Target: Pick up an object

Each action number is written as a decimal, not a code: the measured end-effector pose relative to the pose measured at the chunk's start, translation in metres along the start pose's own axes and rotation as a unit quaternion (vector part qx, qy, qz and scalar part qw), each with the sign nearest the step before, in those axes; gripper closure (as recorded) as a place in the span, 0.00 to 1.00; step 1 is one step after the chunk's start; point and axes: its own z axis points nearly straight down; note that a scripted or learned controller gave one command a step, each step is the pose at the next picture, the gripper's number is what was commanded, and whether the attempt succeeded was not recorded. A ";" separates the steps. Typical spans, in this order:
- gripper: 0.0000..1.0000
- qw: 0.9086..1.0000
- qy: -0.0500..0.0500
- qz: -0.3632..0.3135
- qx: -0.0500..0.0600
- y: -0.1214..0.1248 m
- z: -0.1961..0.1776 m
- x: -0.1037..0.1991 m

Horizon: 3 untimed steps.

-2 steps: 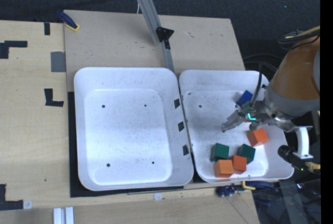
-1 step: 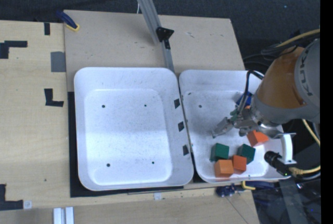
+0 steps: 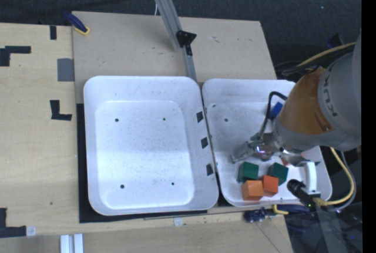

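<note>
Camera view, from above at a slant: two white bins sit side by side on the tabletop [image 3: 141, 46]. The left bin [image 3: 94, 128] shows a speckled white floor with a few dark dots. The right bin [image 3: 235, 99] carries the task's things, all bunched toward its near right corner: a dark green block [image 3: 249, 171], a second green block [image 3: 278, 173] just right of it, an orange block [image 3: 253, 189] under the first green one near the bin's near edge, and a smaller red-orange block [image 3: 270, 185] touching the orange block's right side. The four blocks form a tight cluster, close or touching; exact contact between the green pair is hard to read. The arm [image 3: 320, 105] comes in from the right over the right bin's right edge, orange band above the wrist. The claw [image 3: 254, 152] hangs low over the bin floor just above the green blocks, with metal parts pointing left toward the bin's middle. Cannot tell how the claw stands: too blurred and partly hidden by the wrist. No block is seen between its tips. A grey bar [image 3: 167, 2] runs slantwise from the far edge down to the gap between the bins. A blue-yellow object [image 3: 77, 23] lies at the tabletop's far left corner.
</note>
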 end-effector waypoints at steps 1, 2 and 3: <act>1.00 1.000 0.002 0.000 0.001 0.000 -0.011 0.001; 1.00 1.000 0.001 0.000 0.000 -0.004 -0.069 -0.001; 1.00 1.000 0.000 0.000 -0.003 -0.002 -0.125 -0.012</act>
